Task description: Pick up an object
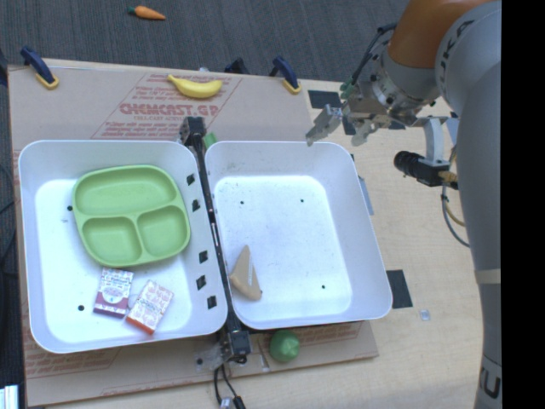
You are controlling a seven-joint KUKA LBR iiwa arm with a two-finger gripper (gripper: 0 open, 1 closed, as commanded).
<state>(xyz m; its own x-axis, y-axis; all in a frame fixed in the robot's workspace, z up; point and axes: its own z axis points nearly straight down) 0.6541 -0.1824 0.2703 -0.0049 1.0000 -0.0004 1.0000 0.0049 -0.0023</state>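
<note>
Floor: dark grey ribbed carpet around the desk; a small orange carrot (149, 12) lies on it at upper left, well apart from everything else.
Desk: brown cardboard sheet (255, 100) printed in red, held by blue-and-yellow clamps (39, 66) at its far edge; pale wood shows to the right.
Left bin (30, 254): white, shallow, square.
Contents, left bin: green divided plate (130, 211) in the far half, three compartments, tilted slightly; two small printed packets just beside each other near the front edge, one dark red and white (114, 292), one orange and white (151, 305).
Right bin (358, 228): white, shallow, touching the left bin along a black clipped seam.
Contents, right bin: tan wedge (244, 275), the one thing in this bin, lying near the front-left corner close to the seam. Long axis runs roughly near-to-far with a slight lean; narrow tip points to the far side, broad end faces the front edge.
Outside the bins: yellow banana (196, 85) on the cardboard behind the left bin, lying crosswise; green ball (285, 346) on the desk just in front of the right bin.
Arm: grey, orange band at top right, reaching in from the right.
Claw (336, 129): hangs above the far-right corner of the right bin, well apart from the wedge; fingers spread, nothing between them.
</note>
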